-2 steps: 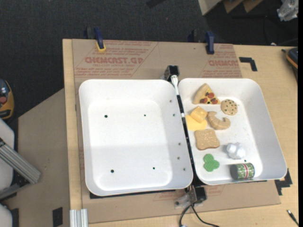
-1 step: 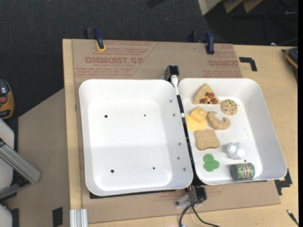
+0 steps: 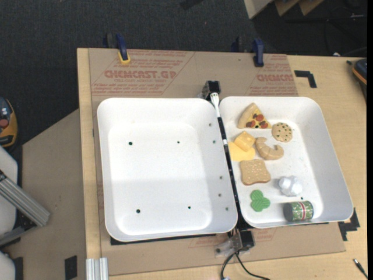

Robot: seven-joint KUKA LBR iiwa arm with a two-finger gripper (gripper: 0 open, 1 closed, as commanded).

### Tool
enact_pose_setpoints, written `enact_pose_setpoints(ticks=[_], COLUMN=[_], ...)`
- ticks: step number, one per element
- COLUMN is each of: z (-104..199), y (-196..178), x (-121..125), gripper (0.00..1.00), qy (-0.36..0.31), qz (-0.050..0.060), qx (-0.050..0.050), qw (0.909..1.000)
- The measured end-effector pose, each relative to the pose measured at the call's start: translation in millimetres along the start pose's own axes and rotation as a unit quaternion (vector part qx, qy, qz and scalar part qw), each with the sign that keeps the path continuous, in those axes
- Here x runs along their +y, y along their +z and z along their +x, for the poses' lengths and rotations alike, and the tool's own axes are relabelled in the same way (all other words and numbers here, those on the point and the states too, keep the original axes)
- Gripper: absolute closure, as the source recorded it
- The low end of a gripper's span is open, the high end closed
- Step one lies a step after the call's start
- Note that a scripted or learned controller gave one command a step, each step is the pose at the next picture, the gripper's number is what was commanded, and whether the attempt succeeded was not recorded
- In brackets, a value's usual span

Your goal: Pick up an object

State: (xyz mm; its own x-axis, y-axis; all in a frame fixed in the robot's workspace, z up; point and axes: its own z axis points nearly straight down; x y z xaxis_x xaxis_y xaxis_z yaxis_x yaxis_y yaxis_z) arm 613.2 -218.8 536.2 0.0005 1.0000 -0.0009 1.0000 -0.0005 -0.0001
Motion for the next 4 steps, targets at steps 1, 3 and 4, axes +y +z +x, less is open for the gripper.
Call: enact_pose_setpoints(ticks=[1,3,4], z=[-5.0,-8.8,34.1], y=[0.2,0.0,-0.2], x=[-9.9,-110.3,-134.8], gripper=[1.0,1.0,1.0], qy=[0.0,0.003,-0.002], qz=[0.0,0.0,0.0], qx=[0.0,0.0,0.001], qw=[1.0,1.0,1.0])
